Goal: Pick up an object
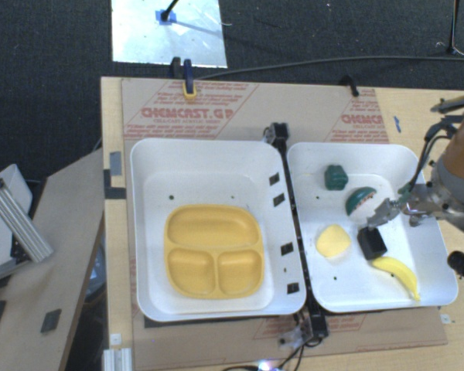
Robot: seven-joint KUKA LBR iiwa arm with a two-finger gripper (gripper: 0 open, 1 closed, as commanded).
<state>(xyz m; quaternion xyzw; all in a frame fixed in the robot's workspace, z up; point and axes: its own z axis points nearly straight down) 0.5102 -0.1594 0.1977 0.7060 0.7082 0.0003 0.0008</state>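
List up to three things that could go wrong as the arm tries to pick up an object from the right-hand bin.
1. The small black block lies close to the yellow banana and the pale yellow lump, so the gripper coming down might nudge a neighbour.
2. The banana lies near the right white bin front wall, which may crowd a grasp.
3. The dark green lump and the green-and-white rounded piece look rounded and might slip.
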